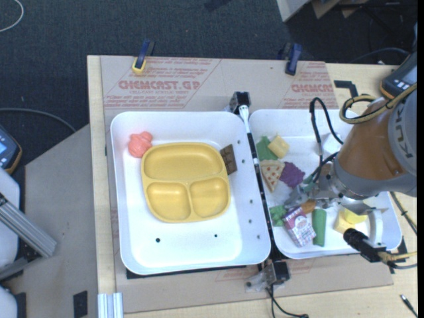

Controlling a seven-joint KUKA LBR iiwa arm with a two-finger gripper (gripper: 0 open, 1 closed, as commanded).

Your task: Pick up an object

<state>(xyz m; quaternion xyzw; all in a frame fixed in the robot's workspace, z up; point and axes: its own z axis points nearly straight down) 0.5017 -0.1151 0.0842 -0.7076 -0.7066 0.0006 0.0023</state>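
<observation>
Nearest me, at the front of the right bin [391, 240], lie a pink-and-white packet [301, 230] and a green stick [319, 225], the stick's long axis running front to back. The tool [311, 192] hangs just behind them, reaching in from the right; how wide it stands I cannot tell. Beyond sit a purple block [291, 173] and a yellow block [278, 146]. The left bin [126, 197] holds 1 yellow divided plate [185, 180].
</observation>
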